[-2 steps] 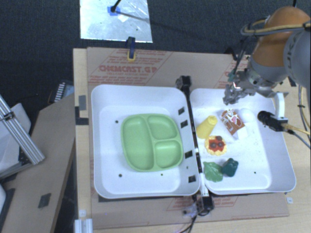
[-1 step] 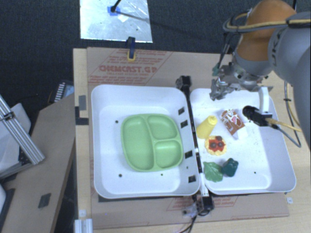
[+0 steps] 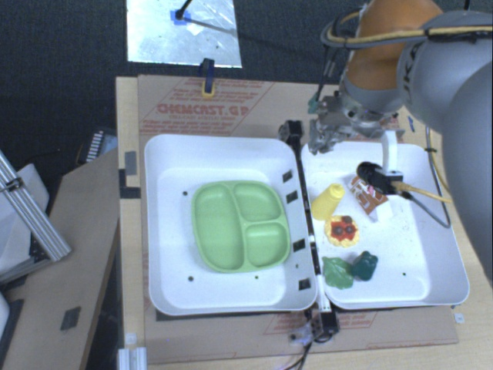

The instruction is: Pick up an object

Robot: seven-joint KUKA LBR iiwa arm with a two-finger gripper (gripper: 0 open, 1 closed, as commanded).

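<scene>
Over the right bin: the tool [image 3: 333,139] hangs near the bin's far left corner, just beside the divider between the two bins.
Candidate object: the yellow bottle-shaped toy [image 3: 326,201] lies closest to the tool, on the right bin's floor beside the divider, apart from the tool.
Long axis: the yellow toy lies on its side, its axis running on a diagonal; the narrower end points up and right in the view, the wider end down and left toward the divider.
Tool state: whether it is open or closed cannot be told, and nothing can be seen held in it.
Step in hand: judged as the approach, with no object yet lifted.
Next move: likely a shift toward the near side and a descent over the yellow toy, with the grasp set across its diagonal axis, not along it; the divider beside it leaves little room on that side.
Neighbours: a round yellow-and-red toy [image 3: 343,230] sits just below it, a brown-and-white packet [image 3: 369,196] to its right, and two green toys [image 3: 350,269] nearer the front.
Right bin: white [image 3: 431,276], holding all of these.
Left bin: white [image 3: 166,206], holding a green divided tray [image 3: 239,226].
Arm: grey with an orange band [image 3: 389,29].
</scene>
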